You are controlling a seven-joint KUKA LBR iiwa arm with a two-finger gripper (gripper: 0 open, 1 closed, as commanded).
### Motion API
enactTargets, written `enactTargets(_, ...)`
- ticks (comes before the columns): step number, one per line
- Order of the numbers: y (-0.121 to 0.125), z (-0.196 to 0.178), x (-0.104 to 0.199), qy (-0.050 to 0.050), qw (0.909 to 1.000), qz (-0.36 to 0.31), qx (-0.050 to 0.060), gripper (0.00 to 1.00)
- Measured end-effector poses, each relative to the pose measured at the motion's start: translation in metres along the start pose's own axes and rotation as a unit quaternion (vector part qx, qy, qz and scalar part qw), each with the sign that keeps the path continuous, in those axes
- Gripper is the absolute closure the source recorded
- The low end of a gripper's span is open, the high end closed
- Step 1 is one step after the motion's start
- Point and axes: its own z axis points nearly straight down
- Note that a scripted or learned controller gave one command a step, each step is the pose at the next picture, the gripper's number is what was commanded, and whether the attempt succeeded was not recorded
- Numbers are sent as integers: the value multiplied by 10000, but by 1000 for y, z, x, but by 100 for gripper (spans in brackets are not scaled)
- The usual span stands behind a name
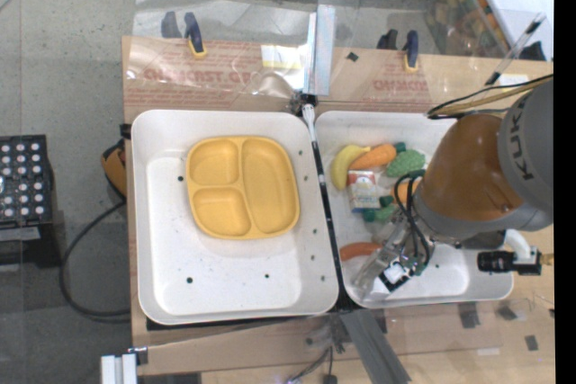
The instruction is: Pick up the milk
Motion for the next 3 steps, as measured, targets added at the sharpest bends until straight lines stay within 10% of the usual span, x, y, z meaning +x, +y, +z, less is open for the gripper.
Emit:
enactTargets(1, 0, -9, 0, 1, 10000, 5, -9, 100)
enactTargets(2, 22, -127, -6, -21, 9941, -1089, 8, 100)
enactTargets(3, 17, -133, -67, -20, 9981, -620, 5, 100)
